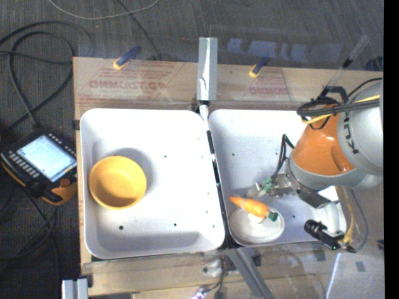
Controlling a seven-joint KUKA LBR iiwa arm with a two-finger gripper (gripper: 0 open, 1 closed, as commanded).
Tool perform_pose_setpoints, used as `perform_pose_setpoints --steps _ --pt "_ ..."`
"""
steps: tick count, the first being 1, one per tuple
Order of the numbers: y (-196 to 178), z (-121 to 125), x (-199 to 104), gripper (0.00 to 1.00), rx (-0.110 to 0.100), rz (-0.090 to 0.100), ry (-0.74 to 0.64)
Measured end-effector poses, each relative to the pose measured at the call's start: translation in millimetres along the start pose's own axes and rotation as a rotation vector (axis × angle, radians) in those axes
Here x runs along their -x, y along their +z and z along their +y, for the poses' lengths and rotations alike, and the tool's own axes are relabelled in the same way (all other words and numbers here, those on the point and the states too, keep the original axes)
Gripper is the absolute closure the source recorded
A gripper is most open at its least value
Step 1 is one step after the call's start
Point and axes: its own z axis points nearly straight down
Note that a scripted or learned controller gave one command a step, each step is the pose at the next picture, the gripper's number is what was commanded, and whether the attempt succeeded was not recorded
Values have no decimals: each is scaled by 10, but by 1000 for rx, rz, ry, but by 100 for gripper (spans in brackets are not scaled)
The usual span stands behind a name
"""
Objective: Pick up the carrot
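Orange carrot [251,207] lies on white dish [257,228], right bin [249,136]

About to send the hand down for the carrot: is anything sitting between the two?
Nothing visible does. The carrot lies on top of a white plate in the right bin, and the hand hangs just up and to its right, with bare bin floor between them.

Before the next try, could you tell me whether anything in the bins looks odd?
Nothing looks spilled or damaged. The carrot lies across a white dish in the right bin, poking past its rim; a yellow bowl sits upright in the left bin.
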Motion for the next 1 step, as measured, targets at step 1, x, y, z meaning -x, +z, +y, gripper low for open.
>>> perform_pose_setpoints --steps 1 --pt "-28 -47 -187 0 4 -1 -226"
